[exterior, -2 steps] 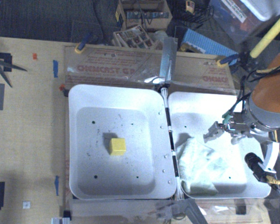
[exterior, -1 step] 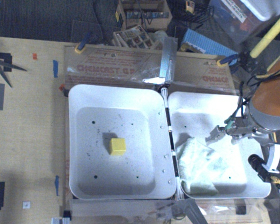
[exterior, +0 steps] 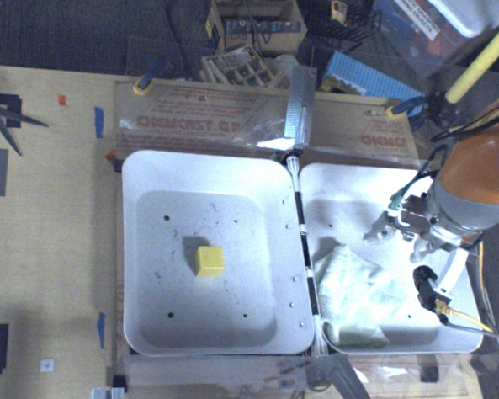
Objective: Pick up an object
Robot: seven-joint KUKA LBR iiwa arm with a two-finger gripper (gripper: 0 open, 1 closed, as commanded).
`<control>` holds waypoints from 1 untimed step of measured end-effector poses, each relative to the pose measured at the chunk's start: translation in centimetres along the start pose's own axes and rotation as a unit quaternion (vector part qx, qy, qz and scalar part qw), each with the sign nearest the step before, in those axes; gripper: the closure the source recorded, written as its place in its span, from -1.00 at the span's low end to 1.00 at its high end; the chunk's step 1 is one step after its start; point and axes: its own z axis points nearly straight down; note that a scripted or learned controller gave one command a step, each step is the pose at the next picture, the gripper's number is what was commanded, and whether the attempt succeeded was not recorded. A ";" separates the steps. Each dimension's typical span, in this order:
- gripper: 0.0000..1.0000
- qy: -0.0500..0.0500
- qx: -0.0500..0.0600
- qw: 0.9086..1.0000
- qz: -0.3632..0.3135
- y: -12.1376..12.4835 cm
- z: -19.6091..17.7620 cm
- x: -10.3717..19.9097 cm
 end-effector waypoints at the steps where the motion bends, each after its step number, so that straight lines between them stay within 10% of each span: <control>1: -1.00 0.001 -0.007 1.000 0.028 -2.6 7.9 2.2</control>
